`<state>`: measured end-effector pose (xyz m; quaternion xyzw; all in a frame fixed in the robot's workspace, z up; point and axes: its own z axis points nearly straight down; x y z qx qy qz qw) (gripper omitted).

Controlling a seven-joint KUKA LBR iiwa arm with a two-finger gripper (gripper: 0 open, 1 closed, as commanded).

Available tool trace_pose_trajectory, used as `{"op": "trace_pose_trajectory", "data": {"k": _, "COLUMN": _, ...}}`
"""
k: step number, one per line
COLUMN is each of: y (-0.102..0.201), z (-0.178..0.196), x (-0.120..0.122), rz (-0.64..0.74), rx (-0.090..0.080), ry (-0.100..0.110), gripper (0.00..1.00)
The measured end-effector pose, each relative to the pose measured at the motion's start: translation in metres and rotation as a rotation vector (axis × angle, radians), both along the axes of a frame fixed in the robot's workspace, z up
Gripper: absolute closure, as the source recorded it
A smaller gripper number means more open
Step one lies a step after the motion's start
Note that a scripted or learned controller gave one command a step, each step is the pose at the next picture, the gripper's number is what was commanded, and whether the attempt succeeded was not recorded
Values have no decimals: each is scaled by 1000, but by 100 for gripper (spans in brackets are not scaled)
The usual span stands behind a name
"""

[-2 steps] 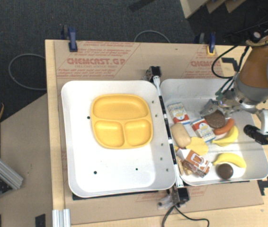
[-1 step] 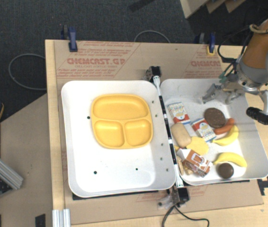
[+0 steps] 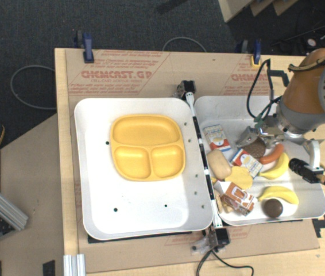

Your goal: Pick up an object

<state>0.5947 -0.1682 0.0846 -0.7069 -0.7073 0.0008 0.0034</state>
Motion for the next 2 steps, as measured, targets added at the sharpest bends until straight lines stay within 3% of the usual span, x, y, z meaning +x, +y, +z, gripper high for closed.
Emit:
{"op": "trace_pose_trajectory", "data": {"k": 1, "y": -3, "z": 11, "x": 4, "rz": -1, "rx": -4, "ry": -10, "gripper": 100}}
{"op": "trace_pose_trajectory", "data": {"k": 2, "y": 87, "z": 108, "x": 67, "rz": 10, "rx": -3, "ry": -22, "gripper": 100}}
